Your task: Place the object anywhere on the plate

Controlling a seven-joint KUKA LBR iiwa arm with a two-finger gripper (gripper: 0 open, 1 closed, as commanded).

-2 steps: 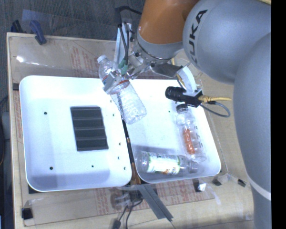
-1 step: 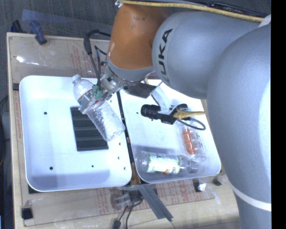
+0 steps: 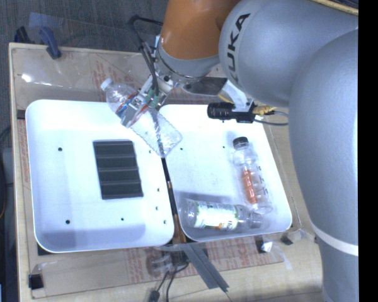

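A dark ribbed plate [image 3: 117, 168] lies flat in the middle of the left bin [image 3: 57, 131]. A clear plastic bottle [image 3: 156, 131] with a red and blue label hangs tilted over the seam between the two bins, its cap toward the back left. My gripper [image 3: 145, 103] reaches down from the orange wrist and is shut on this bottle near its label. The bottle is up and to the right of the plate, apart from it.
The right bin [image 3: 201, 150] holds a clear bottle with an orange label [image 3: 249, 176] near its right wall and a bottle with a white and green label [image 3: 219, 218] lying along its front wall. The big grey arm covers the right side.
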